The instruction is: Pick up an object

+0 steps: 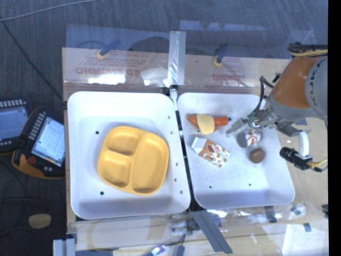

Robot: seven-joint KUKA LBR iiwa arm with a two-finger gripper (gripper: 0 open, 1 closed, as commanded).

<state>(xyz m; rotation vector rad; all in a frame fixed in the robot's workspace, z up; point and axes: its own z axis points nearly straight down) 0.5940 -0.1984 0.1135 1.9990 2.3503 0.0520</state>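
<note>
Your gripper sits low in the right bin, right at a small red-white object; can't tell whether it's gripping. Nothing lifted yet, so grasp and lift remain, imo.

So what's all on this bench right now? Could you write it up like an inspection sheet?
Surface: two white bins side by side, left bin and right bin, on a bench.
Job's things: in the right bin, an orange-and-yellow toy, a printed packet, a small brown ball, a red-and-white object under the gripper.
Clutter: a yellow divided tray in the left bin.
Grippers: gripper low over the right bin; nothing seen held.
Cables: a thin cable on the floor.
Surroundings: a control pendant left of the bench.
</note>
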